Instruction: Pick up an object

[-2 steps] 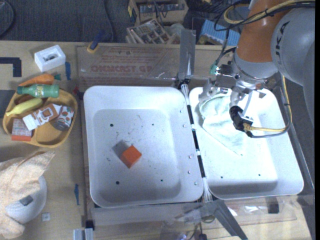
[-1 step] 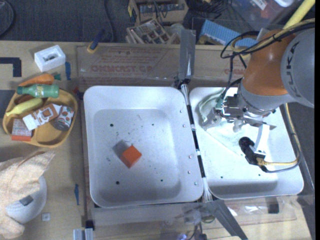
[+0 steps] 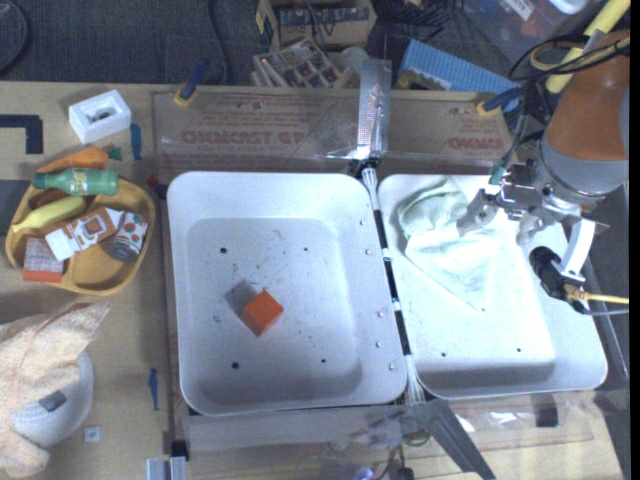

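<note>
An orange cube (image 3: 263, 312) lies in the left bin (image 3: 200, 218), a little left of its middle, with a dark shadow beside it. A crumpled pale green and white cloth (image 3: 447, 236) spreads over the far half of the right bin (image 3: 520, 358). My gripper (image 3: 500, 224) hangs over the far right part of the right bin, at the cloth's right edge. It is open, with its left fingertip (image 3: 474, 218) close to the cloth and nothing between the fingers. The grey arm with the orange band (image 3: 592, 118) rises behind it.
A yellow bowl (image 3: 110, 273) of toy food stands on the bench left of the bins, with a small white box (image 3: 100, 115) behind it and a beige cloth (image 3: 45, 363) in front. A clear panel (image 3: 270, 128) runs along the far side.
</note>
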Controlling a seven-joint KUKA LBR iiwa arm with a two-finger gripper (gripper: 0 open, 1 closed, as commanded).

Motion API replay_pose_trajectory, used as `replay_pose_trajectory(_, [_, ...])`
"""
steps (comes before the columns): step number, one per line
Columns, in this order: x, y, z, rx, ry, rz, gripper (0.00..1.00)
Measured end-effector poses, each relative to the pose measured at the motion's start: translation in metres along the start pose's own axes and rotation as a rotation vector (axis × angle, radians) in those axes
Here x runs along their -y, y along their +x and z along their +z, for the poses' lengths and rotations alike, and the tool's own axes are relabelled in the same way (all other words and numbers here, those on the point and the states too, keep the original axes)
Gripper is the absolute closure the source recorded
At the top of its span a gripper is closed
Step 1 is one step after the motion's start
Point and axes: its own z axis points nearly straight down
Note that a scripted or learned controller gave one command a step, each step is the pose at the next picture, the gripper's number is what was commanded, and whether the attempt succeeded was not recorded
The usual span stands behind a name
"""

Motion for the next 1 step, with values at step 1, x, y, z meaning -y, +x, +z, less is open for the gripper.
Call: replay_pose_trajectory(1, [-0.0083, 0.0114, 0.1087, -0.001, 0.002, 0.006, 0.0])
